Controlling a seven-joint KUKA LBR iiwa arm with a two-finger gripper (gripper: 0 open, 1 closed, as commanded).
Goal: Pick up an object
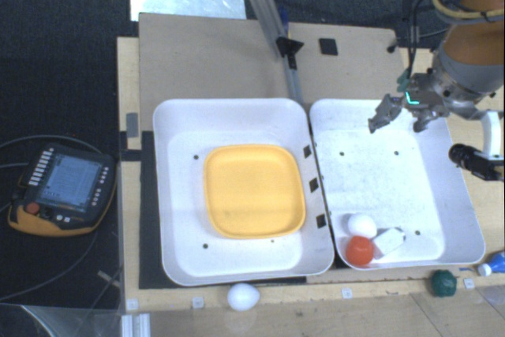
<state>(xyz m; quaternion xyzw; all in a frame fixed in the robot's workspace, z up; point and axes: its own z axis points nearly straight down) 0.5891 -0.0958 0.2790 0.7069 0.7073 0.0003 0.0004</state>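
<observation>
Gripper (404,117) fingers spread wide, holding nothing, above right bin's (450,193) far edge, white ball (362,224), red ball (360,250) touching at near-left corner, no legible writing.

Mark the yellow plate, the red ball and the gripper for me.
yellow plate (254,191), camera view, middle of its flat face.
red ball (360,250), camera view, top of the ball.
gripper (404,116), camera view, midway between its fingertips.

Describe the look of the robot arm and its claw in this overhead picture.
The grey arm has rounded segments with an orange band near the wrist and black cables looping beside it. Its claw is dark grey metal with two angled fingers, and a small green light glows at its base.
</observation>
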